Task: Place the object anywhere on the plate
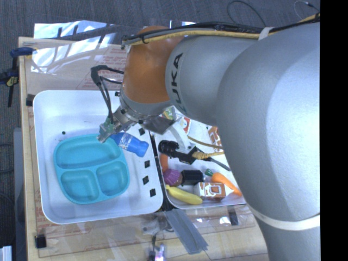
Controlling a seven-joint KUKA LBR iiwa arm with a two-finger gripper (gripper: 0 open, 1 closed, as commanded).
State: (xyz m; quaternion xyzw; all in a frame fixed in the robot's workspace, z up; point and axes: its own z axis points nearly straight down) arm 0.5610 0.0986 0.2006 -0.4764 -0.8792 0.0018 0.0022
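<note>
A light blue sectioned plate [89, 168] lies in the left white bin [46, 113]. My gripper [105, 131] hangs over the plate's upper right rim. A small blue bottle [130, 144] with a white label sticks out sideways to the right from between the fingers. The bottle's held end is over the plate's edge, and its cap end points toward the wall between the bins. The gripper is shut on the bottle. The arm's orange band and grey body cover much of the right bin.
The right bin [179, 204] holds a yellow banana [184, 196], a purple item [172, 176], an orange carrot [225, 182], a small juice carton [211, 190] and a black block [192, 176]. Bare bin floor surrounds the plate.
</note>
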